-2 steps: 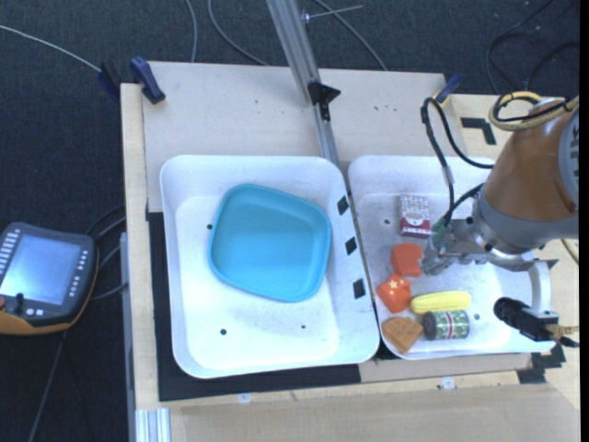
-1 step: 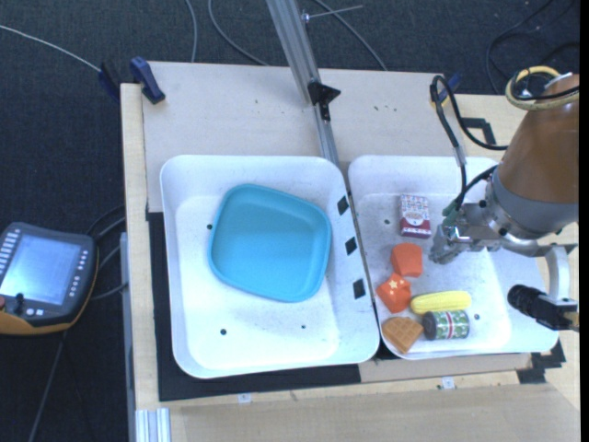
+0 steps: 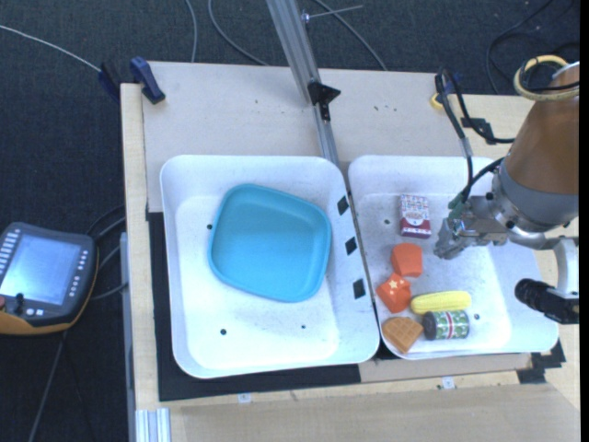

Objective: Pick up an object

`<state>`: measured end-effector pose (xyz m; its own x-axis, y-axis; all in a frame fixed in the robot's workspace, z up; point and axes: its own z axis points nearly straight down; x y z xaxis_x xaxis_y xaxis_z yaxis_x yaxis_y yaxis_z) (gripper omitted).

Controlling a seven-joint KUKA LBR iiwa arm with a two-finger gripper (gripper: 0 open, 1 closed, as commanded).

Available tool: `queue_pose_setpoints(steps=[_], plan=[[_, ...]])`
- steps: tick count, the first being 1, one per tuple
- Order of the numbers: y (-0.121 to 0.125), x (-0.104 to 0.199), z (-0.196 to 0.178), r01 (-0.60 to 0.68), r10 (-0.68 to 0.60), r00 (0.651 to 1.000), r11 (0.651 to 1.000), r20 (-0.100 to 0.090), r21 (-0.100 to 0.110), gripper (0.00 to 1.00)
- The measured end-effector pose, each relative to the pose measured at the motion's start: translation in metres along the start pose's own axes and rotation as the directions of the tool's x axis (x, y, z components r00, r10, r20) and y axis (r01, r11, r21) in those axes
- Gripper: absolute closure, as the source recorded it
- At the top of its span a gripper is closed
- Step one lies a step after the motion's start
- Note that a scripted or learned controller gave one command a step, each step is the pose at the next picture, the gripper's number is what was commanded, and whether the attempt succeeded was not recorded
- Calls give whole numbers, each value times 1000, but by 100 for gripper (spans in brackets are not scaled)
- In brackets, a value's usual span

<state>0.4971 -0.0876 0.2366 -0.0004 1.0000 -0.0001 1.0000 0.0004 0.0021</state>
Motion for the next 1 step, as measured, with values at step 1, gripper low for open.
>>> queue_pose_setpoints(steps=[1], plan=[[16,51,-1,4,-4,1000,1000,-1,2,100]])
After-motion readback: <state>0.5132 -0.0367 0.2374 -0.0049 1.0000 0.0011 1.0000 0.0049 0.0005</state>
